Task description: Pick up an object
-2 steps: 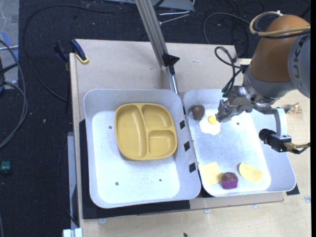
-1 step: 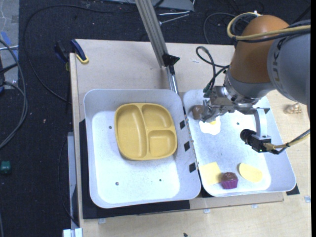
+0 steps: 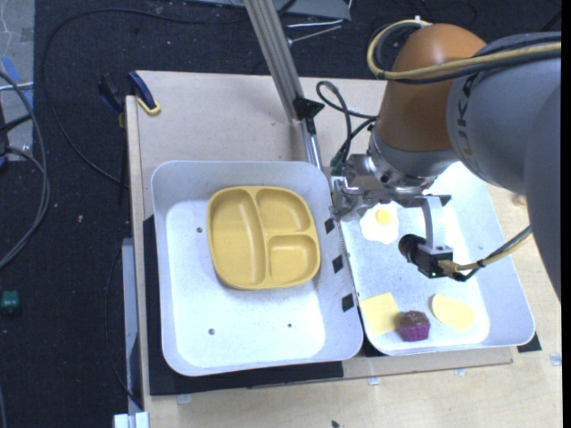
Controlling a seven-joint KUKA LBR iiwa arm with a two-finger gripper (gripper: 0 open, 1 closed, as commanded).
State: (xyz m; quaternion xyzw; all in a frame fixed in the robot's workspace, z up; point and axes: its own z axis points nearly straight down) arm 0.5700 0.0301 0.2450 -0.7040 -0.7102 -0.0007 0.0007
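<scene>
1. Candidate objects lie in the right bin, right of centre frame: a fried-egg piece in the bin's upper part, and along its lower edge a yellow square slice, a purple lump touching that slice, and a yellow oval slice just beside it.
2. Handling, as judged: all look like small, light toy food. The flat slices and the egg offer almost no height to pinch and may slide on the smooth bin floor. The purple lump stands proud and appears the easiest to grasp, taken across its sides.
3. The left bin, centre frame, holds a yellow compartment tray: rigid, wide, graspable only at a rim.
4. Arm pose: the arm enters from the upper right, its wrist bent down over the upper part of the right bin. The gripper sits just above the egg piece, near the divide between bins.
5. Fingers: hidden beneath the wrist body; whether spread or pressed together, cannot tell. Nothing is seen held.
</scene>
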